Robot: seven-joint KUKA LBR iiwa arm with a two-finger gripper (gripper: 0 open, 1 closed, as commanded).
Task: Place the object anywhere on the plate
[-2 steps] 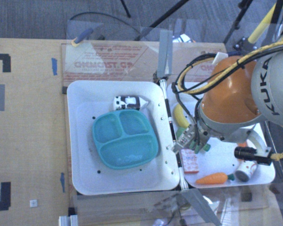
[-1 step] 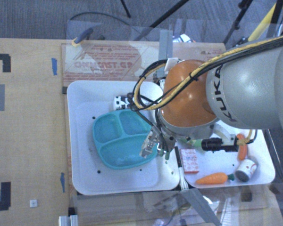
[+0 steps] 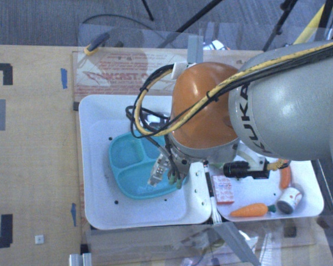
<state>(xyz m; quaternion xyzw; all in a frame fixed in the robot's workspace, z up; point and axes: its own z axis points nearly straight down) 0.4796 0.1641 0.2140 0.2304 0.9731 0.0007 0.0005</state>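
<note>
Arm overhead; pincer above plate.

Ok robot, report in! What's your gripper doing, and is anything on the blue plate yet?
Gripper over blue plate, left bin; grip state unclear. Carrot, red box and small cup lying in right bin. Arm hides part of plate.

Pale wooden bench marked with black tape and blue tape near its left edge; grey carpet floor beyond, crossed by dark stand legs.
</note>
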